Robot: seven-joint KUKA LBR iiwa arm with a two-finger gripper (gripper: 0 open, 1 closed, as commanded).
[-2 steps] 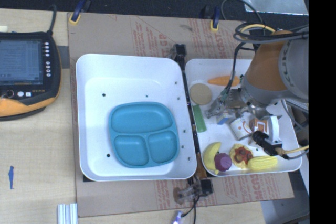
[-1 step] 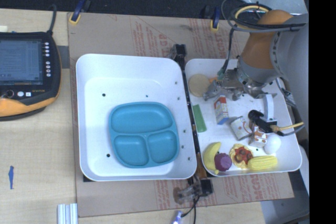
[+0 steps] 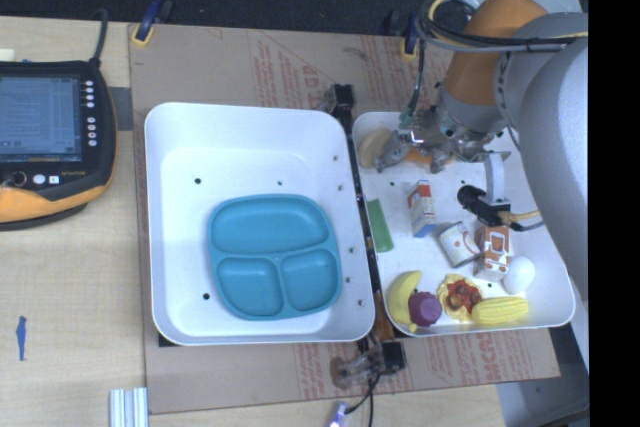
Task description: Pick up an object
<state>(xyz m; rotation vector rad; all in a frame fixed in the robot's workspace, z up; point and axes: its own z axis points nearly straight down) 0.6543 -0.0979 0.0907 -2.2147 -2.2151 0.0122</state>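
Note:
My gripper (image 3: 418, 153) hangs low over the back of the right bin (image 3: 560, 300), open, with nothing between its fingers. A pale beige object (image 3: 372, 148) lies just to its left in the bin's back-left corner. A red and white carton (image 3: 423, 207) lies a little in front of the gripper. A green bar (image 3: 378, 224) rests along the bin's left wall. At the front sit a banana (image 3: 400, 295), a purple item (image 3: 424, 307), a red and yellow piece (image 3: 460, 295), a corn cob (image 3: 499, 312), a white egg (image 3: 518, 273) and two small boxes (image 3: 455, 241) (image 3: 492, 246).
The left bin (image 3: 180, 140) holds a blue divided plate (image 3: 273, 255). A tablet-like pendant (image 3: 50, 140) lies on the bench to the far left. The arm's grey body (image 3: 555, 125) covers the right bin's back-right part.

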